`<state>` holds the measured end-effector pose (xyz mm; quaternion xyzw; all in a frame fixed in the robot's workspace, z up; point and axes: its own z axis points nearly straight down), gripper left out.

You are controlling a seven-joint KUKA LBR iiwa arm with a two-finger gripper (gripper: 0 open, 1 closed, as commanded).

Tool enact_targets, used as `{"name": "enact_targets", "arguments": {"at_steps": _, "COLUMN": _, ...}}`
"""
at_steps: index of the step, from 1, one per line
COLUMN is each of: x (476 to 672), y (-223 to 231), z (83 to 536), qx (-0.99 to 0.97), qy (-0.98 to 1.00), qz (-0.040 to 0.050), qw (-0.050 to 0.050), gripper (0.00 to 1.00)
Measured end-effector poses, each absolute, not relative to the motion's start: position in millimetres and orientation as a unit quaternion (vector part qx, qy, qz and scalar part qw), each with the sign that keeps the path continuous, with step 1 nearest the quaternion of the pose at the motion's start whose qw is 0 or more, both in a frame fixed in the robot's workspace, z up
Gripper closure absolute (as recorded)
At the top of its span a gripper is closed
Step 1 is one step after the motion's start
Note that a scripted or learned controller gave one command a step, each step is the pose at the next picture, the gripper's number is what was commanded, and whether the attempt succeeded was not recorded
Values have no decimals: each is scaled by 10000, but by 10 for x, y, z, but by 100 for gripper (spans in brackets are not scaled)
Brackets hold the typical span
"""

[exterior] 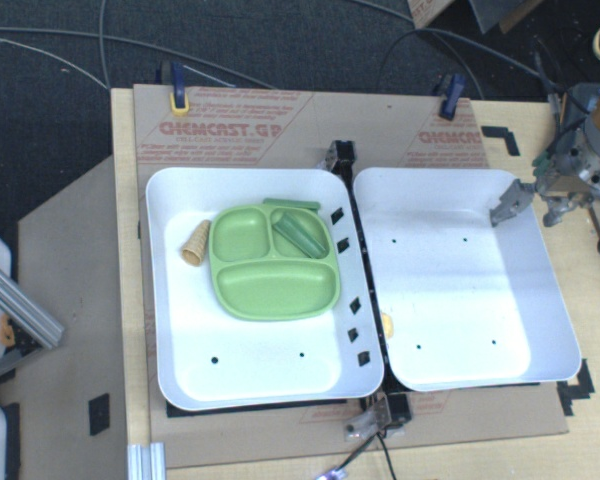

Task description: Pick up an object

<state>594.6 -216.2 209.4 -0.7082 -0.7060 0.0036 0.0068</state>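
White plastic bins sit side by side on my counter (280, 108), and I have just the one overhead view to work from.

From that camera, the left bin (180, 368) holds everything worth grabbing: a green tray (270, 288) with three compartments, a darker green piece (302, 234) lying aslant in its upper right compartment, another green strip (292, 205) just beyond the tray's far edge, and a tan cone (194, 243) just beside the tray's left rim. A small yellow bit (387, 324) lies at the near-left wall of the right bin (480, 358).

My claw (525, 200) hangs at the far right corner of the right bin, with one grey finger (507, 208) sticking out over the rim. I cannot tell whether it is released or clenched from this angle, and I see nothing between its tips.

I judge the step in hand to be the approach, with no pick begun. The cone looks the best target to me: it lies alone on the bin floor, apart from the wall, and is narrow enough to pinch. I would carry the arm across the divider between the bins at height, line the tips across the cone's short width, then descend straight. The tray seems too wide and flat, and a drop too close to its rim risks nudging it.
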Motion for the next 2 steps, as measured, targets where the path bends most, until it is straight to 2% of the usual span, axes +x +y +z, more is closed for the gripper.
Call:
{"name": "enact_targets", "arguments": {"at_steps": 1, "x": 5978, "y": -2157, "z": 2174, "qx": -7069, "qy": -7073, "qz": 0, "qw": 7, "gripper": 0}}
{"name": "enact_targets", "arguments": {"at_steps": 2, "x": 5940, "y": -2124, "z": 1555, "qx": -7071, "qy": -7071, "qz": 10, "qw": 30, "gripper": 0}}
